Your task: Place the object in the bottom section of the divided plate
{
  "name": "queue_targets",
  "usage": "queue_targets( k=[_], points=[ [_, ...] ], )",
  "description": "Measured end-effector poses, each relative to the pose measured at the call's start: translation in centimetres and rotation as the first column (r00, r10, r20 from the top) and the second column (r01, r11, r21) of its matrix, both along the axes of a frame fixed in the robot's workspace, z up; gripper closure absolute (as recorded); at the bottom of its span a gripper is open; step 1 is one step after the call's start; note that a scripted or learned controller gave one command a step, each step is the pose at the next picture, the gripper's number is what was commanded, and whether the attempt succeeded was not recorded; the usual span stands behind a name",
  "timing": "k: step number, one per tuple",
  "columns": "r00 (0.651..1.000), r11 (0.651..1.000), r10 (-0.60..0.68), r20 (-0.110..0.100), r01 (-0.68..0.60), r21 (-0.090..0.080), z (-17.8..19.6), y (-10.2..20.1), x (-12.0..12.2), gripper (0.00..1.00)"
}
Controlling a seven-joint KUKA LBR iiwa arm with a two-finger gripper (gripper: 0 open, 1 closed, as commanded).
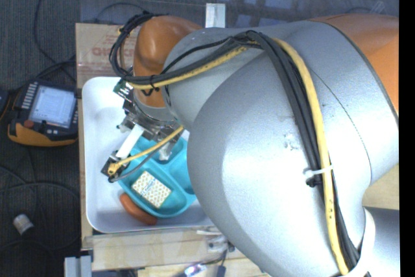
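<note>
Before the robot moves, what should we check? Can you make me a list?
1. The blue plate sits inside the white bin: ok.
2. The spotted yellow pad lies on the plate: ok.
3. The pad is in the bottom section: cannot tell, because the arm hides the dividers.
4. The orange thing is off the plate: cannot tell, it pokes out at the plate's rim.
5. The whole plate is in sight: not ok, the arm covers much of it.

Dark carpet floor (52, 3), perhaps plywood bench (97, 52)
</note>
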State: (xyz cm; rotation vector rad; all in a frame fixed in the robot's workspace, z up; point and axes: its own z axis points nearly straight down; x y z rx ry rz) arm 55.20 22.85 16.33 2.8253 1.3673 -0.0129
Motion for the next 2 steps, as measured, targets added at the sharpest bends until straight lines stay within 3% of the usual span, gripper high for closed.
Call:
queue_targets(
  k=[1, 2],
  points=[
    [1.0, 1.0, 0.002, -0.007, -0.002, -0.003, 0.71, -0.01, -0.11, 1.0],
    [1.0, 1.0, 0.002, -0.006, -0.002, -0.004, 0.71, -0.02, -0.1, 0.0]
  ],
)
